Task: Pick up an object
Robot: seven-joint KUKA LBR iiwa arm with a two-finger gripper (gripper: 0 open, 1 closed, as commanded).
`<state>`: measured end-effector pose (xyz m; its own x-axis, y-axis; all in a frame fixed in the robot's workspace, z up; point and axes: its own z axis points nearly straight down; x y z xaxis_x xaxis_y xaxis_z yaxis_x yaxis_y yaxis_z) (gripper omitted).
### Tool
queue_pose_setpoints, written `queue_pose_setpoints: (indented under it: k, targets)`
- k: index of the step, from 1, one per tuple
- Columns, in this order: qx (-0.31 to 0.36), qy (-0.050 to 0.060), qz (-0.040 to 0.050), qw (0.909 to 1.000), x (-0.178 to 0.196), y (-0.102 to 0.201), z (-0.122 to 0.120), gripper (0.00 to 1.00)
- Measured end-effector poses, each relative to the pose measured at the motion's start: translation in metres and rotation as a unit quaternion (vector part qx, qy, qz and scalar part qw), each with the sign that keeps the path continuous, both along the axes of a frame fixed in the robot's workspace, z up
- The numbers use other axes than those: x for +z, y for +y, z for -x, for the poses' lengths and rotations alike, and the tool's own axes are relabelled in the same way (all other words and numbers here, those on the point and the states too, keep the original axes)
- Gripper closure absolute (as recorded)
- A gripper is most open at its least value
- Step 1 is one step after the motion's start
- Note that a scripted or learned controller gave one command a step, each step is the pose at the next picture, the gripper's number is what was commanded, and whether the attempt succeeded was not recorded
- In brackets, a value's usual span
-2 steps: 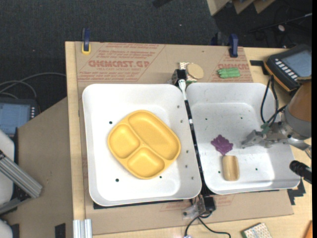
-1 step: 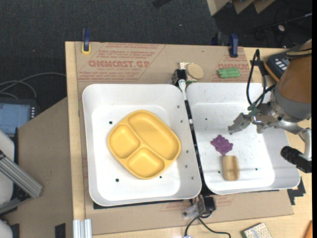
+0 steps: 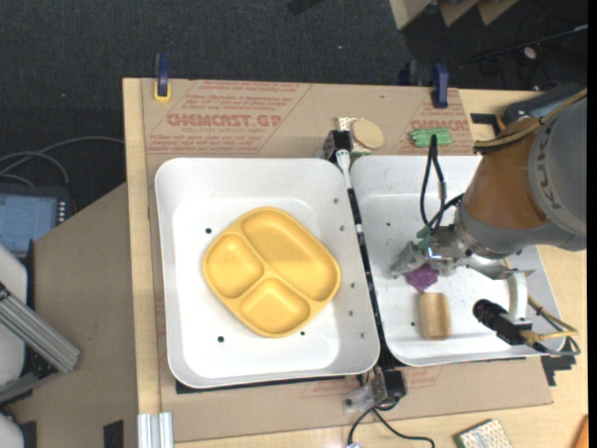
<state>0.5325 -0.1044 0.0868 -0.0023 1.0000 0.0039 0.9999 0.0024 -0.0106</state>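
My gripper [image 3: 417,259] hangs low over the middle of the right bin [image 3: 392,194], reaching in from the right. Directly under its tip lies a small purple object [image 3: 423,276], touching or nearly touching the fingers. A tan wooden cylinder [image 3: 433,315] lies just below the purple object, nearer the bin's front edge. In the left bin [image 3: 187,194] a yellow divided plate [image 3: 270,271] with three compartments rests flat.
The grey arm with its orange band [image 3: 504,194] covers the right bin's right side. A ridge [image 3: 357,241] separates the two bins. On the cardboard behind the bins sit a green clip [image 3: 430,138] and a round tan disc [image 3: 367,135].
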Motion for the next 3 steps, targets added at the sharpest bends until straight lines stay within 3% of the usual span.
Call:
queue_pose_setpoints:
  k: [1,2,3]
  targets:
    - [-0.002,-0.006,0.0022,1.0000,0.017,-0.002,-0.002,1.00]
    - [-0.002,-0.006,0.0022,1.0000,0.016,-0.002,-0.002,0.00]
    - [-0.002,-0.003,0.0011,1.0000,-0.003,0.000,0.038,0.00]
